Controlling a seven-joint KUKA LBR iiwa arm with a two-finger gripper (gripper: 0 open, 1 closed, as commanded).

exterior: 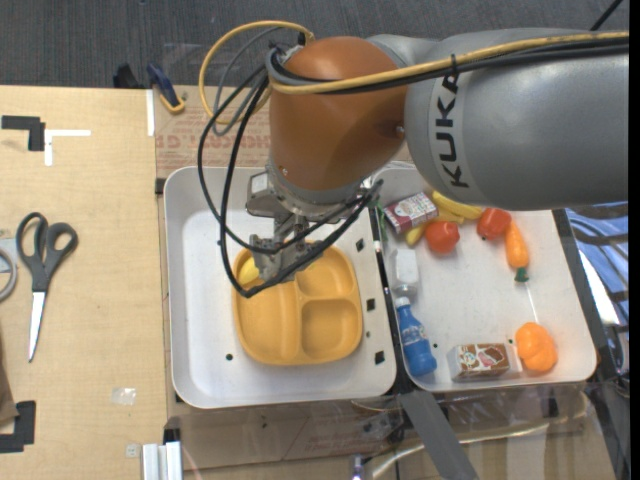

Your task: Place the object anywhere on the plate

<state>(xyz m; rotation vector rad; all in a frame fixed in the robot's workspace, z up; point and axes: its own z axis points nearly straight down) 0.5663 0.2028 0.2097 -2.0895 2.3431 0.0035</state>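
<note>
Small yellow object (246,267), seemingly a light, smooth toy fruit likely to slip unless pinched across its middle, lies at the upper-left corner of the yellow plate (300,313). Gripper (272,258) hangs just above it; grip state indeterminable

Lighting is bright and even, from overhead. My arm (520,118) shows soft glare along its grey casing at upper right and casts a faint shadow on the left bin (195,298). Focus is sharp at center; frame edges appear slightly soft.
</note>
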